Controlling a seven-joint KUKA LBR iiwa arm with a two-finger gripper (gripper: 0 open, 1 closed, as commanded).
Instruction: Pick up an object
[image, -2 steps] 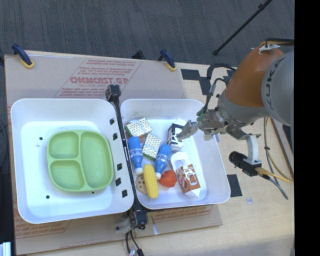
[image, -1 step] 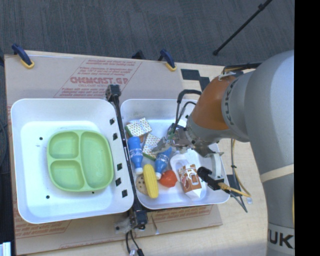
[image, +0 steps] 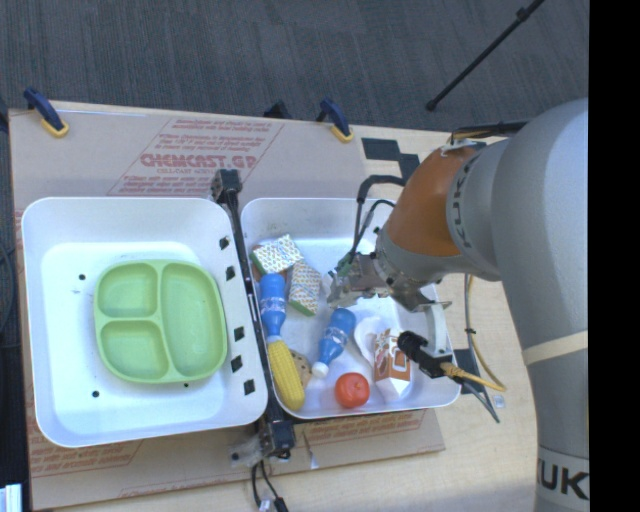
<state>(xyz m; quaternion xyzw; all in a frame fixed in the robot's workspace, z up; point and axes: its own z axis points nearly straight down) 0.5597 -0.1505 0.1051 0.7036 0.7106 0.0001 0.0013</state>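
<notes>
Lying just below the end effector (image: 345, 285) in the right bin (image: 300, 215), a blue bottle (image: 335, 338) points down-left; whether the end effector is apart or together cannot be told. Left of it sit another bottle (image: 272, 303) and corn (image: 285, 372); a tomato (image: 352, 390) lies below, a green plate (image: 160, 320) far left.

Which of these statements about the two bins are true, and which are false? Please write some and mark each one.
1. The green divided plate lies in the left bin. True.
2. The corn cob lies in the left bin. False: it lies in the right bin, near its left wall.
3. The red ball sits near the front edge of the right bin. True.
4. The arm's tool hovers over the left bin. False: it is over the right bin.
5. Both blue bottles lie in the right bin. True.
</notes>
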